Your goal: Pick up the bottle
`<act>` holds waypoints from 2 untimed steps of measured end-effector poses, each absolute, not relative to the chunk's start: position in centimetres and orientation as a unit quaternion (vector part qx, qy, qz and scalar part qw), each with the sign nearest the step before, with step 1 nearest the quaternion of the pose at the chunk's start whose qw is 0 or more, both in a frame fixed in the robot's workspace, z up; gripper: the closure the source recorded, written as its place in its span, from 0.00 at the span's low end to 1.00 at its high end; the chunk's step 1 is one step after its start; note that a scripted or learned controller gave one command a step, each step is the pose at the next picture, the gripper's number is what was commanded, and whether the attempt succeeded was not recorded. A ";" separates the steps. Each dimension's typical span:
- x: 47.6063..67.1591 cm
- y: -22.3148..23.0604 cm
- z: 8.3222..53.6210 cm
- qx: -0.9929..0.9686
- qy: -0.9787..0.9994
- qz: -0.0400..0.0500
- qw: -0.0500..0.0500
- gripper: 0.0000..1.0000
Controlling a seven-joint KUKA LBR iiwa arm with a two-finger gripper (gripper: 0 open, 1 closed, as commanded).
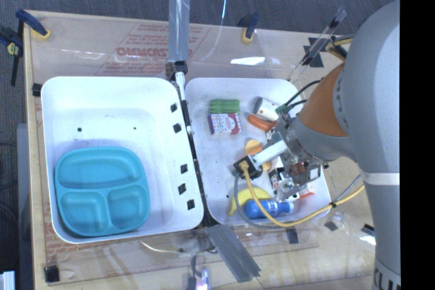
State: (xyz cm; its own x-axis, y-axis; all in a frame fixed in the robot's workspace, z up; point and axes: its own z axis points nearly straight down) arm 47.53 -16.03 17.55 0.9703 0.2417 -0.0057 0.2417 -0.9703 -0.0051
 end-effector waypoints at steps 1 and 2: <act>57.3 -18.5 16.6 -0.978 -0.208 0.002 0.003 0.00; 57.4 -18.3 17.5 -0.977 -0.213 0.005 0.005 1.00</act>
